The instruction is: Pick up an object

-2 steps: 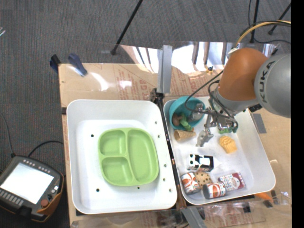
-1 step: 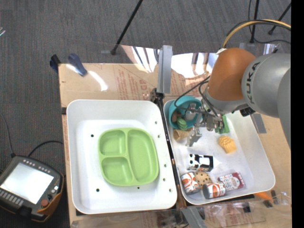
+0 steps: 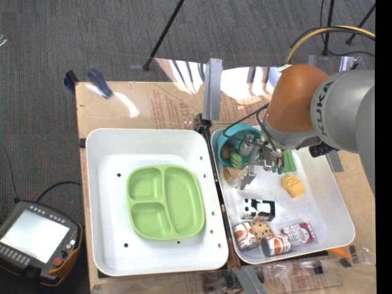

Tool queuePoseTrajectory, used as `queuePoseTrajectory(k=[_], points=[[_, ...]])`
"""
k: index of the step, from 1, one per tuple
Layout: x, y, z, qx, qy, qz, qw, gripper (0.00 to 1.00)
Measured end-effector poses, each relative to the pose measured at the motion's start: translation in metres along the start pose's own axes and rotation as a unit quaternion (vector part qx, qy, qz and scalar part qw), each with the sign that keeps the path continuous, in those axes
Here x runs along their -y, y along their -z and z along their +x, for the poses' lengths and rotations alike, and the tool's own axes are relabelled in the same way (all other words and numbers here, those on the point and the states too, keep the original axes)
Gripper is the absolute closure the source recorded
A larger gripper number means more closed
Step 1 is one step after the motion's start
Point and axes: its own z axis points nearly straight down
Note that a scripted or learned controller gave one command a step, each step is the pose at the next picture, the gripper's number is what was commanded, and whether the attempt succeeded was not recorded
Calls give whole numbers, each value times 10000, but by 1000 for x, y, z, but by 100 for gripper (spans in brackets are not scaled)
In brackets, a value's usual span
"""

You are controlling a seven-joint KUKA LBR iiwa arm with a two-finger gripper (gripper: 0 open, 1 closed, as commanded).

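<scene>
While the gripper (image 3: 248, 175) hangs low in the right bin (image 3: 334, 204), I cannot tell how its jaws stand. A tan lump (image 3: 231, 174) lies just beside it, under a teal bowl (image 3: 236, 137); this seems the likeliest target. Crowding could spoil the grasp: the bin wall and bowl may block or nudge it. The lump looks small, rounded, pale brown.

Bright, even light falls from above. Strong glare washes the cardboard sheet (image 3: 184, 97) at twelve o'clock and whitens the right bin (image 3: 331, 201). Soft shadows edge the green tray (image 3: 165, 201). Small items look slightly blurred; the carpet stays dim.
</scene>
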Motion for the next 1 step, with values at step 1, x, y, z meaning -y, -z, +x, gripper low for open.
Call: queuePoseTrajectory(k=[1], points=[[-3,13,-2,33,26,-17,10000,100]])
